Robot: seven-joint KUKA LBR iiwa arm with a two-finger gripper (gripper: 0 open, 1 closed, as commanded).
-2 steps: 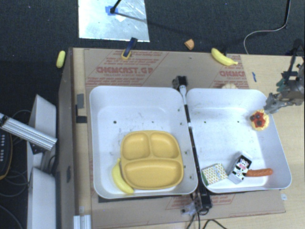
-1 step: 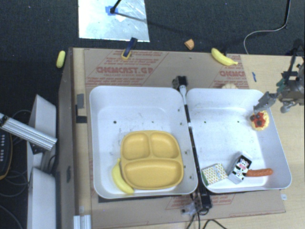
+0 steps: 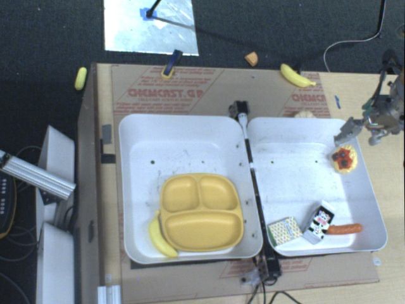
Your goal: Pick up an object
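Note:
The right bin [image 3: 297, 163] holds a small pizza-like toy in yellow and red [image 3: 343, 159] near its far right wall. Along its front wall lie a green-and-yellow box [image 3: 284, 230], a black-and-white carton [image 3: 321, 222] and an orange sausage [image 3: 343, 228]. My gripper [image 3: 361, 135] hovers at the right bin's far right corner, just above the pizza toy and apart from it. Its fingers stand open with nothing between them.
The left bin [image 3: 145, 144] carries a yellow divided plate [image 3: 201, 211] with a banana [image 3: 160, 236] at its front left. On the cardboard behind the bins lie another banana [image 3: 296, 76], an orange bit [image 3: 252, 58] and a blue-and-yellow clamp [image 3: 171, 63].

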